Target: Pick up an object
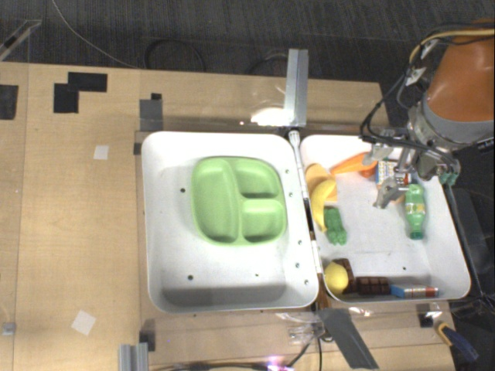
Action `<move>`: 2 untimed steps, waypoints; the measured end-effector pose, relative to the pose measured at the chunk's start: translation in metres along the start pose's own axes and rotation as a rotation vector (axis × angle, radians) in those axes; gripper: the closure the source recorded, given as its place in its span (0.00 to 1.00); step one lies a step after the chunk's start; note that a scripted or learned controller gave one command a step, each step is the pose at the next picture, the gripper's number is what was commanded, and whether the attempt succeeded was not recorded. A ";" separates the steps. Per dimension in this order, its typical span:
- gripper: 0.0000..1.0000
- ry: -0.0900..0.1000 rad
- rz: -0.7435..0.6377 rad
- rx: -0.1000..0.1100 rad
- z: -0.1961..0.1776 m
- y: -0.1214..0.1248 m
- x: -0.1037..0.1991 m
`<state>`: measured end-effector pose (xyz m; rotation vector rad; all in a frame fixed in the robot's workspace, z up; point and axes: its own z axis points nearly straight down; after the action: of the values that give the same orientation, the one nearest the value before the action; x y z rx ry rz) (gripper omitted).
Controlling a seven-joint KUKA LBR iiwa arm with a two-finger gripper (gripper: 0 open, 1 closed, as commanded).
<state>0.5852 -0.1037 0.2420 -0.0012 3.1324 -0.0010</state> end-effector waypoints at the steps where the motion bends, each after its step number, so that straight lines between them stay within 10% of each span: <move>1: 0.00 0.015 -0.100 -0.004 0.130 -0.040 -0.016; 2: 0.00 -0.008 -0.123 0.000 0.151 0.020 0.029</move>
<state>0.5578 -0.0838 0.0908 -0.1936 3.1182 -0.0020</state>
